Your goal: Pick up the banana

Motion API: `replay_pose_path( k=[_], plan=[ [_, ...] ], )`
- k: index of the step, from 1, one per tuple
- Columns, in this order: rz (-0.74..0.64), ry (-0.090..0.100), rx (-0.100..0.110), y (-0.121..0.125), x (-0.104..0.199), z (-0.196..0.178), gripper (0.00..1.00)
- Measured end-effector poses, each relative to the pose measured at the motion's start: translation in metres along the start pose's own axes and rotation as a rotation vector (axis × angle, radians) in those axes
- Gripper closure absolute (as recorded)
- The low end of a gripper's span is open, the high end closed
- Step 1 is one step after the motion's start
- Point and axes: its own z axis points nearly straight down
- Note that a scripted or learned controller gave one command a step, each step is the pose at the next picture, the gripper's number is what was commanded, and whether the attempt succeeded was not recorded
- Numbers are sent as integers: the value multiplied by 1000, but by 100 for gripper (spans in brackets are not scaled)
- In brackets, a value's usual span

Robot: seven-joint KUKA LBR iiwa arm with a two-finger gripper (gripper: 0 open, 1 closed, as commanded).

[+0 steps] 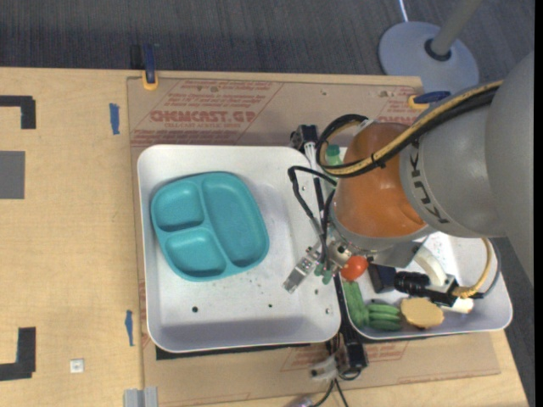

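My gripper [310, 266] hangs low over the ridge between the two bins, at the right edge of the left bin [170, 316]. A metal fingertip [297, 275] points down-left over the left bin's white floor, with nothing visibly between the fingers. The arm's orange band [373, 185] and grey body hide most of the right bin [501, 312]. At that bin's front edge lie a green pod-like thing [373, 314], a small red thing [355, 267] and a tan round thing [422, 314]. I cannot pick out a banana among them.
A teal divided plate [209, 223] lies in the left bin's upper left part. A few dark specks dot the white floor in front of it. Cardboard [212, 113] lies under both bins on the wooden bench.
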Motion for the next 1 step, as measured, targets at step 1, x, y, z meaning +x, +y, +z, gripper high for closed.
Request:
replay_pose_path(
  k=[1],
  plan=[
    [11, 0, -1, 0, 0, 0, 0]
  ],
)
